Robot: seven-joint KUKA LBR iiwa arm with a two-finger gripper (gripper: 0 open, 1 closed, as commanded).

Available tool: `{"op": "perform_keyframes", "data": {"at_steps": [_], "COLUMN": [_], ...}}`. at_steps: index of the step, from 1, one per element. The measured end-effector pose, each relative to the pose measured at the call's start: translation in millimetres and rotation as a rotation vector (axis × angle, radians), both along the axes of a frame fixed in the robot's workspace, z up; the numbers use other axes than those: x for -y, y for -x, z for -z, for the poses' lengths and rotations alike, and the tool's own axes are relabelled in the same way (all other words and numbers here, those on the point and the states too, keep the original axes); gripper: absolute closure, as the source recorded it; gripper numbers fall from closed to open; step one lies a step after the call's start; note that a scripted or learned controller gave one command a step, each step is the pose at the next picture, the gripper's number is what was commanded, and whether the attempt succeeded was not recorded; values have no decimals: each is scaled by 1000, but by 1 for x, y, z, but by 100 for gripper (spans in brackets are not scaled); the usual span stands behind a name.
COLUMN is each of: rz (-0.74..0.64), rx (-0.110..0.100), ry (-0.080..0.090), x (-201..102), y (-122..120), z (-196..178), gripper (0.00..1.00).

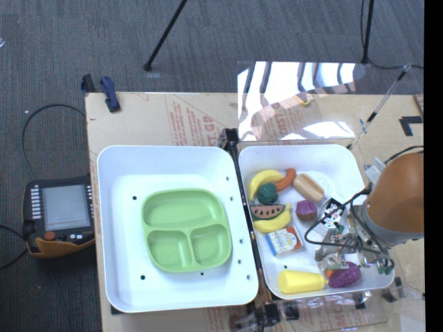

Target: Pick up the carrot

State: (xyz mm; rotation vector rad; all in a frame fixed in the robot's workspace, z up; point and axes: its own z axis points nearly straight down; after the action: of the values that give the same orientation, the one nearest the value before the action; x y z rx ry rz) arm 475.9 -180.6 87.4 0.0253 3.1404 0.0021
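Observation:
The carrot is a small orange piece in the right bin, lying at the back just right of a yellow banana. My gripper hangs low over the bin's front right part, well in front of and to the right of the carrot and not touching it. Cables and the wrist hide much of the gripper. A purple bunch of grapes lies right beneath it.
The right bin also holds a tan bread roll, a watermelon slice, a second banana, a small purple piece, a juice carton and a yellow piece. The left bin holds a green divided plate.

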Motion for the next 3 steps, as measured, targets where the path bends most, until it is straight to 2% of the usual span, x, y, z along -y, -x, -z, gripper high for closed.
{"op": "perform_keyframes", "data": {"at_steps": [1, 2, 3], "rz": [-20, -282, -280], "rx": [10, 2, 1], "ry": [-3, -2, -2], "x": [-112, -63, -63], "y": [-4, -38, -37], "z": [-104, -114, -114], "gripper": [100, 100, 0]}}
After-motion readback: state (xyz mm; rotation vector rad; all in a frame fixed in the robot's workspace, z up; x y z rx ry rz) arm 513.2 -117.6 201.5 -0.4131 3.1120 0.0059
